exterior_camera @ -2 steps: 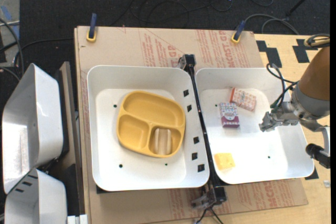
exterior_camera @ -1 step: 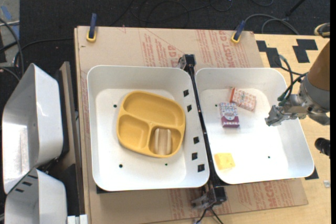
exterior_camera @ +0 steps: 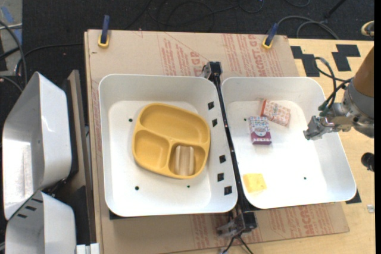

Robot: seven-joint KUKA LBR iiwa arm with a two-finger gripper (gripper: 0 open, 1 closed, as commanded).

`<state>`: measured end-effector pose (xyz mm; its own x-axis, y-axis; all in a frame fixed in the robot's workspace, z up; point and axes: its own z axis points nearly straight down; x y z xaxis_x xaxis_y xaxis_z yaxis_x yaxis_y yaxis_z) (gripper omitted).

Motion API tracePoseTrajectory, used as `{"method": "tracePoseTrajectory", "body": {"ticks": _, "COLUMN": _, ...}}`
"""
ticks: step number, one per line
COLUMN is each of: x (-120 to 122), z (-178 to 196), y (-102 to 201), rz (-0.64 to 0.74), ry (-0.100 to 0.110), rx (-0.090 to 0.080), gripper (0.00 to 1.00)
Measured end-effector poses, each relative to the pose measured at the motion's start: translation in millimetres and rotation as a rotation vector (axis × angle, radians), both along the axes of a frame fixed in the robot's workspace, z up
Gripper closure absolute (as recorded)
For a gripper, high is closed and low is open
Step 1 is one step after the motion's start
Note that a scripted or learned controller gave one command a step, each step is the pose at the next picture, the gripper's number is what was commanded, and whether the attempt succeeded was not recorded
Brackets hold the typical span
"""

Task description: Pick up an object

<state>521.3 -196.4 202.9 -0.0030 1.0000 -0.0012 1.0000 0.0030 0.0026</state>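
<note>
The pincer (exterior_camera: pixel 312 131) hangs over the right bin (exterior_camera: pixel 333 154) by that bin's right wall, with nothing seen in its grip; I cannot tell how it is set. Inside that bin, well to the pincer's left, lie a small purple packet (exterior_camera: pixel 260 130) and, just beside it toward the far wall, a red-and-white packet (exterior_camera: pixel 277 112). A yellow square (exterior_camera: pixel 255 182) sits nearer the front rim. The left bin (exterior_camera: pixel 116 146) carries a yellow divided plate (exterior_camera: pixel 169 138).

Grey arm (exterior_camera: pixel 360 95), orange band (exterior_camera: pixel 369 68)
</note>
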Motion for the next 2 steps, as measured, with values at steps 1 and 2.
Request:
{"method": "tracePoseTrajectory", "body": {"ticks": 1, "x": 7, "z": -1, "y": 49, "rz": 0.005, "ry": 0.003, "rx": 0.003, "gripper": 1.00}}
{"method": "tracePoseTrajectory", "body": {"ticks": 2, "x": 0, "z": -5, "y": 105, "rz": 0.005, "ry": 0.005, "rx": 0.003, "gripper": 1.00}}
